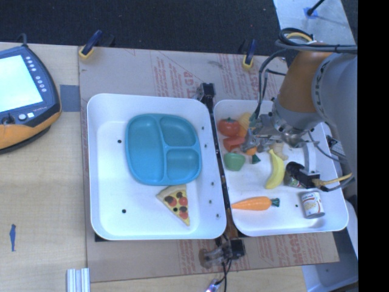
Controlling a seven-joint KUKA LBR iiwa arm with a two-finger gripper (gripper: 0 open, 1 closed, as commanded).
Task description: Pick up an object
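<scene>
My gripper (254, 143) reaches down into the right bin (285, 224), hovering over a cluster of toy food at the bin's upper left. A red tomato (228, 126), a red pepper piece (234, 143) and a green pepper (234, 160) lie just left of the fingers. A yellow banana (276, 170) lies to the lower right of the gripper. An orange carrot (251, 204) rests near the bin's front. A small can (312, 204) stands at the front right. The arm's wrist hides what is under it.
The left bin (103, 218) holds a blue divided plate (163, 148) and a pizza slice (175, 203). A tablet in an orange case (24, 96) lies on the bench at far left. Clamps (90, 45) sit along the back edge.
</scene>
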